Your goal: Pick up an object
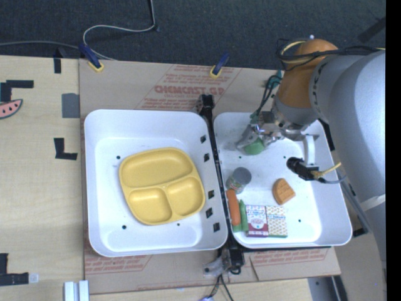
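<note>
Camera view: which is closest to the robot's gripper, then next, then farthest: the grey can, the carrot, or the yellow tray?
Measured from the gripper at the top of the right bin:
1. Grey can, just below the gripper, by the bin's left wall.
2. Carrot, lower down along the same wall.
3. Yellow tray, farthest, over in the left bin.

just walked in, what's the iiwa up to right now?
It's on a pick attempt. The gripper is down in the right bin, at its upper left part, right over a green object; I can't confirm a grasp. Lying loose in that bin are a grey round piece, a carrot, an orange chunk and a small box. The left bin holds a yellow divided tray.
</note>
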Tool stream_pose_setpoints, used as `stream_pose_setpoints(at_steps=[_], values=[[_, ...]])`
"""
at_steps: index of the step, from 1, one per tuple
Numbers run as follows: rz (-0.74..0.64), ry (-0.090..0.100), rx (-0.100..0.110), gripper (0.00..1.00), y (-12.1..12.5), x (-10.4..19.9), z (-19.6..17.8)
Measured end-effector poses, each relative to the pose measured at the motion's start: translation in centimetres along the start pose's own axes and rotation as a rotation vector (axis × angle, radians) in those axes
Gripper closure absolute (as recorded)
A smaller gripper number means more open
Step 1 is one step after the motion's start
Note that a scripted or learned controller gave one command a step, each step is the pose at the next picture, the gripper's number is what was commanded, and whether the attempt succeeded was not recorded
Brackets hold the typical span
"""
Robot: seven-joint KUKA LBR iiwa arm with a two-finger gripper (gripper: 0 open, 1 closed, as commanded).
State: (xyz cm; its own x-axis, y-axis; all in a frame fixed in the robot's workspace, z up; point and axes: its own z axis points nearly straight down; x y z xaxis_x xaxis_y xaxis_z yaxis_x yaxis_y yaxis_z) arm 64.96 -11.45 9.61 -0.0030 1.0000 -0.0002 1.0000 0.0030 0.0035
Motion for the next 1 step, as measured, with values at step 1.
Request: stream_pose_setpoints(at_steps=[1], values=[[0.001, 0.0, 0.003, 1.0, -3.63, 4.95, -11.18]])
